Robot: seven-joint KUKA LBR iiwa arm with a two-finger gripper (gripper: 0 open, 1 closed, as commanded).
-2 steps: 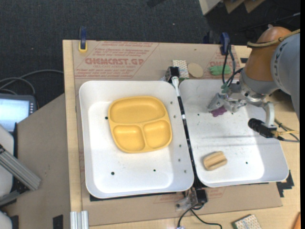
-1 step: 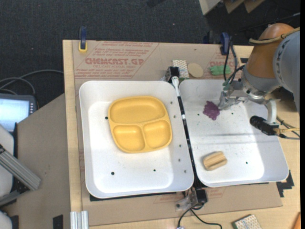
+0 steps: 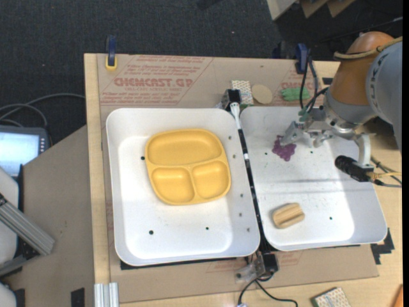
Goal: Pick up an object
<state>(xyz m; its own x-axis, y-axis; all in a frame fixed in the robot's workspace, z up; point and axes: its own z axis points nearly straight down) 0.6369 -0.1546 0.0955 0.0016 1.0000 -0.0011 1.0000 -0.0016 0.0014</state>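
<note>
1. Hovering low over the right bin [image 3: 358, 232], the gripper [image 3: 305, 132] sits at about 1 o'clock of that bin's floor, w/ the grey arm [image 3: 377, 75] coming in from 3 o'clock.
2. Step in hand, by my read: the approach/descent onto a target, not yet a lift. Nothing shows between the fingers.
3. Jaws: they look spread apart, one finger toward 9 o'clock and one toward 3, w/ nothing held, though the metal parts blur together at this res so how wide is hard to call.
4. Nearest candidate is the purple object [image 3: 284, 149], a small lumpy piece lying just beside the gripper at its 7 o'clock, on the bin floor; touching or a hair apart, can't tell.
5. Other option: the tan block [image 3: 288, 215], at 6 o'clock of the right bin, well apart from the gripper.
6. Left bin [image 3: 121, 190] holds the yellow divided plate [image 3: 188, 165], approx central; far from the gripper, a wide flat thing, prob. poor for a two-finger pinch.
7. Next move calls for: shift toward 7–8 o'clock so the purple piece sits between the fingers, drop to the floor, close, then lift straight up.
8. Risk: the piece is small and off-centre, so closing where the gripper is now would likely nudge it aside.
</note>
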